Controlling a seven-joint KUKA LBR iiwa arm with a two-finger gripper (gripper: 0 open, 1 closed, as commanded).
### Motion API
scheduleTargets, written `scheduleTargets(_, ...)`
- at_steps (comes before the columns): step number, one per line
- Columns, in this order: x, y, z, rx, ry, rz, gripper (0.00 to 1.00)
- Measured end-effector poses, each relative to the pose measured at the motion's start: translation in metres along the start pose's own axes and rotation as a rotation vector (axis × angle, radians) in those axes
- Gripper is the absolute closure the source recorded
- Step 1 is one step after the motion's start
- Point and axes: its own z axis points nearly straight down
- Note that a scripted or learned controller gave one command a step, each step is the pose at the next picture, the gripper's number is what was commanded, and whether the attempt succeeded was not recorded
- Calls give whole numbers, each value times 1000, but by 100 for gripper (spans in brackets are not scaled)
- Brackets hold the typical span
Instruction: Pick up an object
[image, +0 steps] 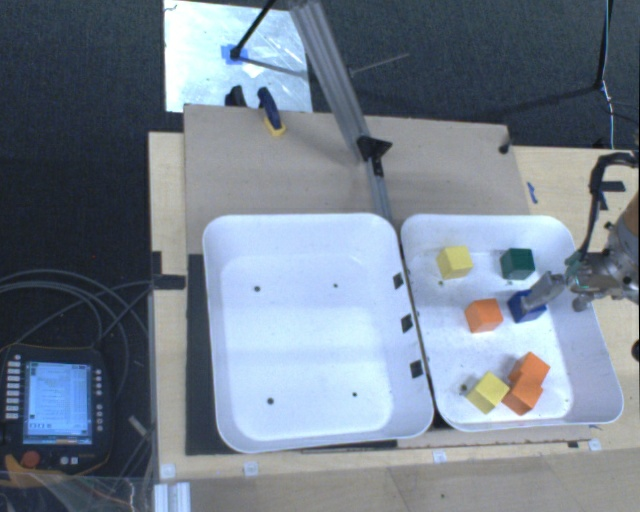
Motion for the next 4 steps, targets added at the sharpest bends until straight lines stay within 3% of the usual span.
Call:
scheduleTargets(1, 0, 0, 0, 0, 0, 1, 0)
scheduleTargets(3, 0, -10, 107, 5, 1, 3, 0)
scheduleTargets(4, -1, -8, 93, -3, -2, 1, 100)
